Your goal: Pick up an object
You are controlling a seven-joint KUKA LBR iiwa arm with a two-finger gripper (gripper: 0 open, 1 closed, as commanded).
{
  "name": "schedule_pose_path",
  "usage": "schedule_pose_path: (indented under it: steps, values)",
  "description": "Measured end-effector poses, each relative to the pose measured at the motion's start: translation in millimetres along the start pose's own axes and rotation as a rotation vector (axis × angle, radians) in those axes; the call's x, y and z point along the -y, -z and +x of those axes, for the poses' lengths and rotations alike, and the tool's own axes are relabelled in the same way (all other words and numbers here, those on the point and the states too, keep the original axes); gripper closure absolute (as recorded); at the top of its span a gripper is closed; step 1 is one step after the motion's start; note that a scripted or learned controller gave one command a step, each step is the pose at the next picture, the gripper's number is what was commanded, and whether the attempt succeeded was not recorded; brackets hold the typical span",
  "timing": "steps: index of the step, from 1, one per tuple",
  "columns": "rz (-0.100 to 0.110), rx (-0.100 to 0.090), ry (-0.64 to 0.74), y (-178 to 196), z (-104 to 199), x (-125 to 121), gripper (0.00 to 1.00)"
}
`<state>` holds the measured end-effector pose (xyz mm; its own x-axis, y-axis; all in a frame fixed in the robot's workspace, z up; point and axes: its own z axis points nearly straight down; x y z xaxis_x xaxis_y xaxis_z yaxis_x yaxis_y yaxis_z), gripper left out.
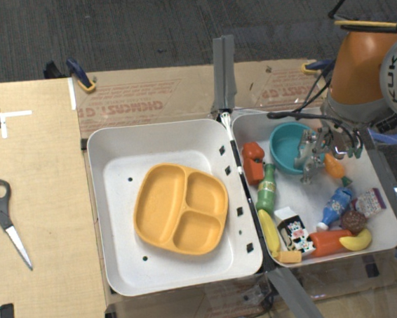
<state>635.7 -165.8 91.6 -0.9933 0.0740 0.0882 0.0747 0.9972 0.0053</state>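
My gripper (316, 155) hangs over the back of the right bin (385, 191), at the right rim of a teal bowl (285, 145). A small orange piece (334, 167) lies just right of it. In the same bin lie a red toy (254, 161), a green bottle (265, 191), a yellow banana (270, 232), a cow-print carton (292, 231), a red-orange carrot (326, 241), a second banana (355, 242), a blue bottle (336, 205), a dark red ball (353, 220) and a purple packet (371, 201). Nothing shows held in the gripper.
The left bin (111, 199) holds a yellow divided plate (181, 209). Scissors (4, 217) lie on the bench at far left. A blue clamp (80, 74) sits at the back. The arm's orange band (362, 67) stands above the right bin's back corner.
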Motion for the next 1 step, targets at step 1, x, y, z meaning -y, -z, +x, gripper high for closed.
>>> schedule_pose_path:
  steps: [1]
  values:
    - [0.008,0.101,0.009,-1.1,75.5,-10.0,1.0]
